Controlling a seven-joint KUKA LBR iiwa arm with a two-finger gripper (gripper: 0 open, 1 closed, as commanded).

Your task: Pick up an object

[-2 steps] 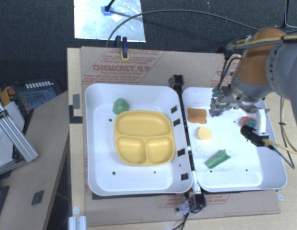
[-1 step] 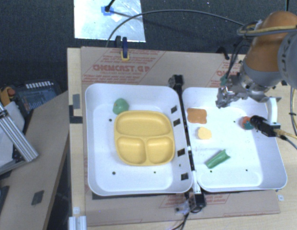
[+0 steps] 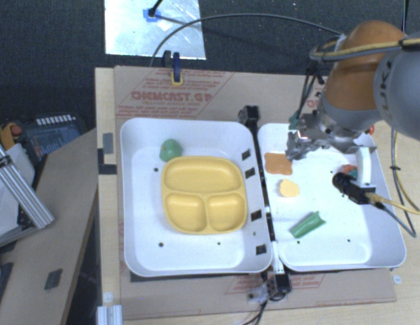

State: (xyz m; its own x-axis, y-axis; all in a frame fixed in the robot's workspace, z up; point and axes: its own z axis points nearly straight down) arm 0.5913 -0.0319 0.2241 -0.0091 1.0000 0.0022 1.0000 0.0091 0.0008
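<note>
Dark speckled floor, shiny foil sheet taped at the top, brown cardboard laid over the bench, aluminium rail at the left edge.

A single fixed camera looks down at a slant on two white bins (side by side), the arm entering from the right.

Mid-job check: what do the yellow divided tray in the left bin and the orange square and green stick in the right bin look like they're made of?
Yellow divided tray: likely moulded plastic, smooth with a soft sheen and rounded compartment edges. Orange square: flat, matte, thin; possibly plastic or foam toy food, can't tell which. Green stick: looks like solid matte plastic, uniform colour. The gripper sits just above the orange square.
</note>
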